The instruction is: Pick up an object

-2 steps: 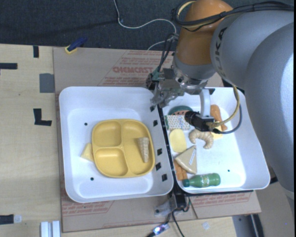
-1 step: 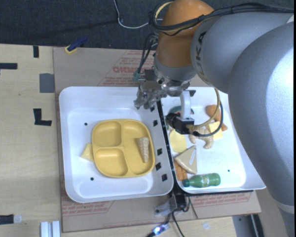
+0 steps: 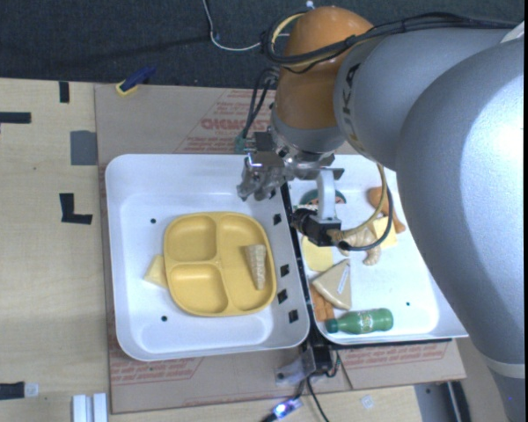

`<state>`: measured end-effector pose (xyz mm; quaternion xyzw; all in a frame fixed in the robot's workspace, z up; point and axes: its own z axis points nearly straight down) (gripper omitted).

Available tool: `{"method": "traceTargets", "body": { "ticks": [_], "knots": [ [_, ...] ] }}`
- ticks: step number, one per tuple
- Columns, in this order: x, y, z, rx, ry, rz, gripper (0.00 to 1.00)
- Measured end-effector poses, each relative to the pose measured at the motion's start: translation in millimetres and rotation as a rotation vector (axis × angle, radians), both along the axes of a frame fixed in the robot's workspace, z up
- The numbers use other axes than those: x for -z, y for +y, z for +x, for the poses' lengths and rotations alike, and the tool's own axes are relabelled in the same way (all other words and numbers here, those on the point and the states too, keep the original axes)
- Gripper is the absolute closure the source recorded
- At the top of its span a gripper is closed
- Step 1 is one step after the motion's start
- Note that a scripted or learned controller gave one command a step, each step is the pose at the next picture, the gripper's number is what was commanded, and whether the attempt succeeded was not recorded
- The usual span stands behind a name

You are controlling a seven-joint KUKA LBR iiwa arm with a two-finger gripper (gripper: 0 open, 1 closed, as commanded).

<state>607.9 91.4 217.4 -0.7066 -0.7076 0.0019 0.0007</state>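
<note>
Lying nearest, right bin: green bottle on its side, along the near wall.
Just beyond the bottle: tan bread wedge, with an orange stick beside it, next to the wall between the bins.
Left bin: yellow divided plate; a pale cone lies in the compartment on the view's right.
Plate, view's left edge: pale yellow piece protrudes from beneath.
Right bin, middle: yellow disc; tan curved piece.
Gripper: above the far part of the left bin, close to the wall between the bins; whether spread or pressed together cannot be told.
Worktop: cardboard sheet beneath both bins.
</note>
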Motion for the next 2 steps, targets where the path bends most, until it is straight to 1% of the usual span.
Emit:
{"method": "traceTargets", "body": {
  "ticks": [1, 2],
  "knots": [
    [-16.9, -5.4, 3.8, -0.001, -0.003, 0.002, 1.00],
    [-16.2, -5.6, 2.2, -0.001, -0.001, 0.002, 1.00]
  ]
}}
